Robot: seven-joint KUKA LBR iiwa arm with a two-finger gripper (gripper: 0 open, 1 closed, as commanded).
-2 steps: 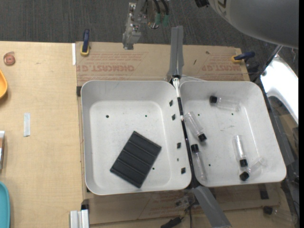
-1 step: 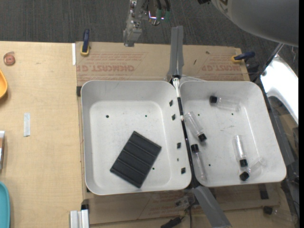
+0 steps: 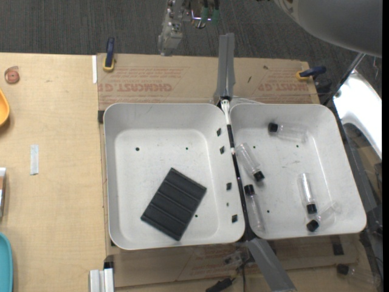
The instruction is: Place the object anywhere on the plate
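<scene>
Two shallow white bins sit side by side on the bench (image 3: 48, 102), which is pale wood at the left with a sheet of brown cardboard (image 3: 182, 78) under the bins. The left bin (image 3: 112, 163) holds a dark, ribbed rectangular plate (image 3: 174, 203), lying flat and turned at a slant, in the lower middle of that bin and apart from its walls. The right bin (image 3: 340, 157) holds the clear plastic tubes with black caps: one tube (image 3: 284, 131) lies near the bin's upper middle, one (image 3: 249, 162) lies close to the bin's left wall, another (image 3: 254, 207) sits below it along the same wall, a fourth (image 3: 307, 192) lies toward the lower right, and a fifth (image 3: 322, 218) rests near the lower right corner, just beside the fourth. None of the tubes touches the plate. The tool (image 3: 172, 26) hangs at the top of the frame, left of centre, above the far edge of the cardboard and well apart from both bins; nothing shows between its fingers, and whether they are spread or pressed together cannot be told from this angle. The grey arm (image 3: 334, 5) fills the upper right corner. A blue and yellow clamp (image 3: 109, 56) grips the cardboard's upper left corner and another clamp (image 3: 310, 73) its upper right.
</scene>
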